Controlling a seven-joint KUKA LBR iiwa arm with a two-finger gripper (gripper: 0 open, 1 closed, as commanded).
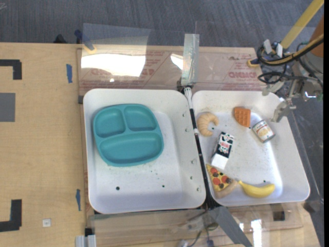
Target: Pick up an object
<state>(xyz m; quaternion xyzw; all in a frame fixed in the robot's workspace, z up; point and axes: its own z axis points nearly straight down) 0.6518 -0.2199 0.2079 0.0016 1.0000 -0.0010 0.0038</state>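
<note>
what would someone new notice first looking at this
The teal divided plate stands out, lying alone in the left bin. Next comes the toy food strewn across the right bin: a croissant, a pizza slice and a banana near its front edge.

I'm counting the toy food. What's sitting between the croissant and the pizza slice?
In the camera view, the little black-and-white milk carton lies between the croissant and the pizza slice, in the right bin.

Right bin holds croissant, waffle, tilted can, carton, pizza slice, banana.
</note>
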